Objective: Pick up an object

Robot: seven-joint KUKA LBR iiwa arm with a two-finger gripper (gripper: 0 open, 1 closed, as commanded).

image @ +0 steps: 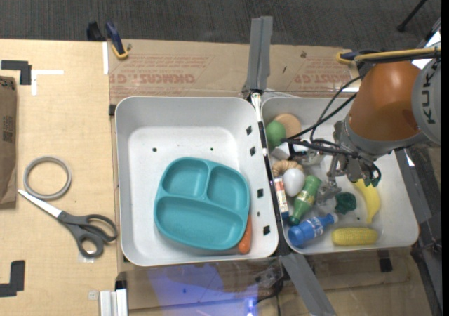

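Observation:
My gripper reaches down into the right bin from the right, under the orange band of the arm. It hangs over a clutter of small things: a green bottle, a blue bottle, a dark green piece, a banana, a corn cob, a white egg shape and a green ball. The arm and cables hide the fingertips, and I see nothing held between them.
The left bin holds a teal divided plate with an orange carrot at its right edge. On the bench to the left lie scissors and a roll of tape.

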